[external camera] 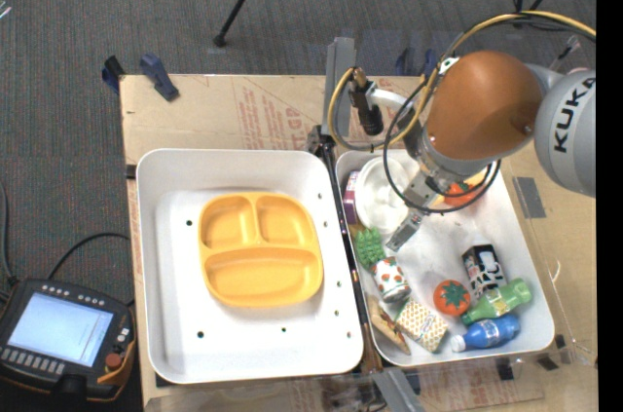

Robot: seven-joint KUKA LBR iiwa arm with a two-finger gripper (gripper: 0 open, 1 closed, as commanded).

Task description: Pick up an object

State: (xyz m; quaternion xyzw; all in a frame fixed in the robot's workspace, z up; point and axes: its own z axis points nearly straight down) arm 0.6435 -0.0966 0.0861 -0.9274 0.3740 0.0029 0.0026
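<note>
Cardboard point(243, 108) covers the bench under two bins. A tray point(260, 247) is held in the left bin point(156, 303). Above the right bin's point(537, 303) clutter the gripper point(407, 231) is positioned; its finger state cannot be told.

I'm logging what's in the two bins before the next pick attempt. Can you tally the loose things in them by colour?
Yellow: 1, the divided tray
White: 1, the bowl
Green: 2, the spiky piece, the bottle
Blue: 1, the bottle
Orange-red: 1, the tomato-like ball
Black: 1, the can
Patterned: 2, the can, the box
Total: 9, some partly hidden.
</note>
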